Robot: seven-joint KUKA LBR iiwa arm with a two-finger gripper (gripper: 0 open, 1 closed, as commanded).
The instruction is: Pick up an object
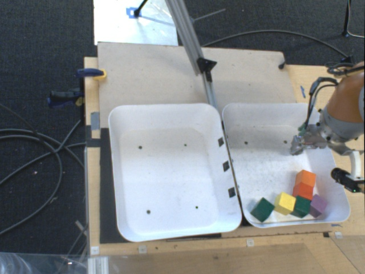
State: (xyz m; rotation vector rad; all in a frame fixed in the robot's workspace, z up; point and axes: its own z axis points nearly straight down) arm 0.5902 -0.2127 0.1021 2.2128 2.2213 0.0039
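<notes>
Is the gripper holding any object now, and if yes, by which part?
Nothing is held. The gripper is above the bare floor of the right bin, apart from the blocks near the orange block.

Six small blocks are clustering in the right bin's near right corner: an orange cube point(305, 177) is sitting atop a red block point(302, 189), with a yellow cube point(285, 203), two dark green cubes point(263, 209) point(301, 207) and a purple block point(317, 204) lying alongside.
</notes>
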